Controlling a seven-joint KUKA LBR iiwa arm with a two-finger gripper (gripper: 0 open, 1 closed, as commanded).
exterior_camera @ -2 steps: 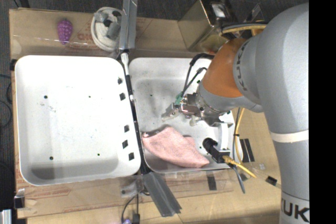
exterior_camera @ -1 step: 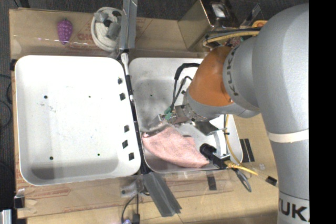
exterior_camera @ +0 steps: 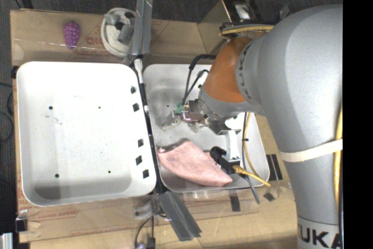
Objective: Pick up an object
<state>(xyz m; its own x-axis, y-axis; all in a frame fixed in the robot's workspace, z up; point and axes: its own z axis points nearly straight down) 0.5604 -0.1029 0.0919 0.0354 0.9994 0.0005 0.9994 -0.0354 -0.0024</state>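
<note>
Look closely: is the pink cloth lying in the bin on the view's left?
No, the pink cloth lies in the bin on the view's right.

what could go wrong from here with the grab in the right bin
1. The gripper sits over bare floor of the right shallow white bin, seemingly apart from the crumpled pink soft cloth; closing here would probably catch nothing.
2. The cloth lies low and limp by the bin's near wall, so a pinch may take only a fold and slip.
3. The grey arm covers much of that bin, so the camera may miss a failed grab.
</note>
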